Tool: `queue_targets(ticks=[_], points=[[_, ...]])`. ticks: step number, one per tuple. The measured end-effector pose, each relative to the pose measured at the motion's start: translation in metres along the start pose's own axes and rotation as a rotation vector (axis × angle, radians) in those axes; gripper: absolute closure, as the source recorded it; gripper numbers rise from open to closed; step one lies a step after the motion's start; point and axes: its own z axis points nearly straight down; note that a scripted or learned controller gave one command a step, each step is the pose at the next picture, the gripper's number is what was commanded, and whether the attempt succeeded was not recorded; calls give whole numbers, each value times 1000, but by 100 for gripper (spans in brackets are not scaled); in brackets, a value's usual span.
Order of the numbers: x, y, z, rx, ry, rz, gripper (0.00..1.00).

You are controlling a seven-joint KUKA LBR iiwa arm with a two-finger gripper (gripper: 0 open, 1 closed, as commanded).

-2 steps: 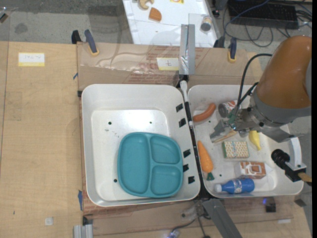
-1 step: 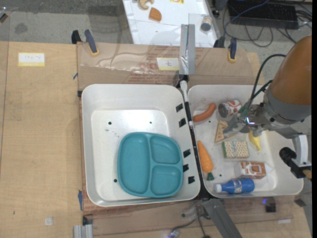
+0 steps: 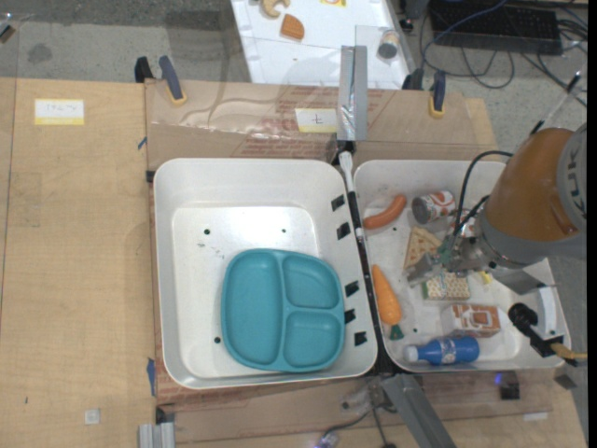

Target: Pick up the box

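Note:
In the right bin point(image 3: 532, 180), a small brown-and-white box point(image 3: 474, 319) lies flat near the front. A smaller flat pack with a pale checked pattern point(image 3: 446, 287) sits just behind and left of it. My gripper point(image 3: 444, 261) hangs low over the bin's middle, directly above the checked pack and next to a tan cracker-like wedge point(image 3: 420, 244). The grey arm with its orange band point(image 3: 530, 199) comes in from the right and hides part of the bin's right side. Nothing can be seen lifted off the bin floor.
The right bin also holds a sausage point(image 3: 384, 211), a small can point(image 3: 434, 205), a carrot point(image 3: 386, 294) by the left wall and a blue bottle point(image 3: 446, 350) at the front. A teal divided plate point(image 3: 282, 308) lies in the left bin point(image 3: 187, 250).

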Motion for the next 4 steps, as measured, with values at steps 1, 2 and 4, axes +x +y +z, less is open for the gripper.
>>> queue_targets(ticks=[1, 2, 4], points=[[-3, 1, -12, -6, -2, 5, 100], [120, -12, -122, 14, 2, 258, 100], [-14, -2, -61, 17, -3, 672, 100]])
